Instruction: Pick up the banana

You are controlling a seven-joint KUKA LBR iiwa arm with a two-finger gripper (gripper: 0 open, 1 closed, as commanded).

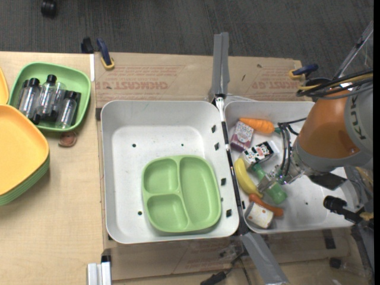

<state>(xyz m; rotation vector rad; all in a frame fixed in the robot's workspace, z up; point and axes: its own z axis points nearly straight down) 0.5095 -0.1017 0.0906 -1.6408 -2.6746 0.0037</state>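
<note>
The yellow banana lies along the left wall of the right bin, curving from the middle toward the front. My gripper hangs low over the bin just to the right of the banana, above a small green object. The grey arm with its orange band reaches in from the right and hides part of the bin floor. The banana rests on the floor of the bin, apart from the gripper.
Around the banana lie a carrot, a purple packet, a small printed box, an orange piece and a white object. The left bin holds a green divided plate. A green bottle tray and yellow plates sit far left.
</note>
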